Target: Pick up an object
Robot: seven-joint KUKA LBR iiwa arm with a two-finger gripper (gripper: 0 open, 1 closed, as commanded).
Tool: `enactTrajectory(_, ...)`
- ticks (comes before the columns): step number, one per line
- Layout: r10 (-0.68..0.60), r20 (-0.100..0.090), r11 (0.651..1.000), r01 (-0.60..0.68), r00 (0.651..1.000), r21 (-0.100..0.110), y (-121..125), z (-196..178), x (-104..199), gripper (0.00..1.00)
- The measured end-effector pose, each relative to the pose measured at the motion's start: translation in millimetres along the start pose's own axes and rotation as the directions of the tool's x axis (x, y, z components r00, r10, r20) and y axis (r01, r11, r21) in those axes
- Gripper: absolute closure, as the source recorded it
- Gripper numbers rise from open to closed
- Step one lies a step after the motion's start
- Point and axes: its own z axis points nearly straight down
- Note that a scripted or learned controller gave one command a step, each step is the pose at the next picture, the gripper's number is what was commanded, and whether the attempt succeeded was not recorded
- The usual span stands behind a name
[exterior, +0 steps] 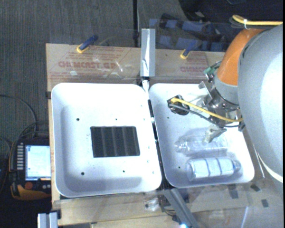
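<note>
In the right bin [167,141] lies a clear plastic bottle [199,145] on its side. In front of it, near the bin's front wall, lies a pale grey ribbed pack [213,168]. A flat black ribbed rectangle [115,141] rests in the middle of the left bin [66,127]. My gripper [212,135] hangs over the right bin, its tip right at the upper right end of the clear bottle. The arm's bulk hides the bin's right side.
The raised rims of the two bins meet in the middle [153,127]. Behind the bins a brown board [95,63] carries clamps and an upright metal post [147,56]. A handheld pendant [31,161] sits left of the bench.
</note>
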Motion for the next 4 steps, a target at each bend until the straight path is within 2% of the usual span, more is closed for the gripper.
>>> enactTrajectory(1, -0.045, 0.0, 0.999, 0.045, 0.999, 0.002, -44, -37, 40, 0.0)
enactTrajectory(2, 0.0, 0.003, 1.0, 0.0, 1.0, 0.003, -54, 53, 4, 0.0)
enactTrajectory(3, 0.002, -0.001, 1.0, -0.002, 1.0, -0.001, 9, -56, -43, 0.0)
enactTrajectory(4, -0.164, 0.0, 0.986, 0.164, 0.986, -0.001, -14, -110, -26, 0.0)
